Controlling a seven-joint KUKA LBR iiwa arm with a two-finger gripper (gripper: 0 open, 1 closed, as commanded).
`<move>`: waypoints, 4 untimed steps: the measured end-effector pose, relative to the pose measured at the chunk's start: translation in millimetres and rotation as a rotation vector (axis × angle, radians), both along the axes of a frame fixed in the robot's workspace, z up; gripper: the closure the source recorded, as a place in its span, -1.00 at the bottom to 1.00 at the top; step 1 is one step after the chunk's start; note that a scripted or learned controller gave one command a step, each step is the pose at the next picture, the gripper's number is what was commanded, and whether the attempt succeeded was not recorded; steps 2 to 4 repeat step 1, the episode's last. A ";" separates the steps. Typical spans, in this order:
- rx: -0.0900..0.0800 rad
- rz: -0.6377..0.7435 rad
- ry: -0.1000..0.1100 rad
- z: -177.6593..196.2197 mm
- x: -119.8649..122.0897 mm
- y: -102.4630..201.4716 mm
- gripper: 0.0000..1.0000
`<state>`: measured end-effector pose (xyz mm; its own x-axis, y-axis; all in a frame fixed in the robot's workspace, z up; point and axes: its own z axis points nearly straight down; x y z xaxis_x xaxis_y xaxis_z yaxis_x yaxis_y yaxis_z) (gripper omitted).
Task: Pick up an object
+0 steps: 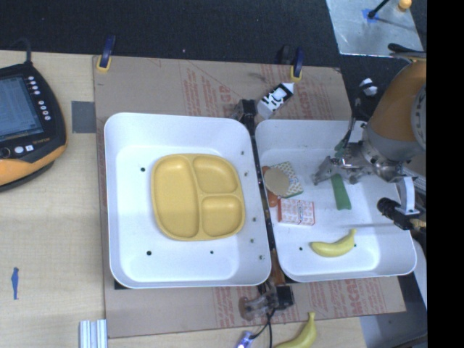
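The arm enters from the right of the frame, its orange band at the upper right; the jaws (335, 167) hang over the upper middle of the right bin (384, 263), and whether they are parted or closed cannot be told, since the metal there is a blur; a green strip (341, 192) lies just below them, possibly touching the tips, though that is unclear. In the same bin a yellow banana (333, 246) lies near the lower edge; a red-and-white packet (296, 212) and a round tan item (278, 180) sit at its left side. The left bin (127, 259) holds a yellow divided tray (197, 196); a second banana (303, 333) lies on the surface at the bottom.
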<state>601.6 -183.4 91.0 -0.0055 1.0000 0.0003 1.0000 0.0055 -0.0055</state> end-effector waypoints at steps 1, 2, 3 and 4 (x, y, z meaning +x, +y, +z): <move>-0.001 0.000 0.000 0.7 -18.9 -11.0 -1.00; -0.001 0.000 0.000 0.7 -18.9 -11.0 -1.00; -0.001 0.000 0.000 0.7 -18.9 -11.0 -1.00; -0.001 0.000 0.000 0.7 -18.9 -11.0 -1.00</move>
